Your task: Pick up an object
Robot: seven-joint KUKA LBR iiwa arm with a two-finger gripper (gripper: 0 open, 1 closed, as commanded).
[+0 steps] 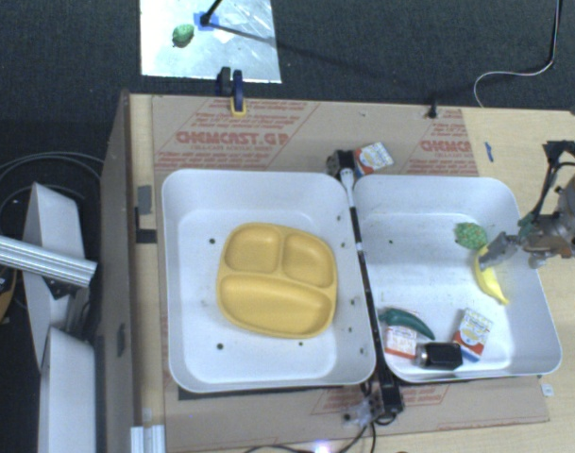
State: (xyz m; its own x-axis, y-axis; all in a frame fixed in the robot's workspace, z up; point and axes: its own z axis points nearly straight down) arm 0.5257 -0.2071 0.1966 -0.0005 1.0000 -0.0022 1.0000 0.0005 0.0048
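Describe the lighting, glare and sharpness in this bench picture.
Camera view: even overhead light, soft shadows inside the white bins; glare on the shiny sheet at the top; the yellow tray is fairly sharp, the pincer near the banana looks blurred.

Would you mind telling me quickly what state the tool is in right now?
Tool: over the right bin, just above the banana; open or closed cannot be told, and nothing is visibly held.

- You get one fixed camera, set above the bench (296, 121) and looking down at a slant.
- It stands far enough back to take in both white bins (188, 206), left of the gripper (504, 250).
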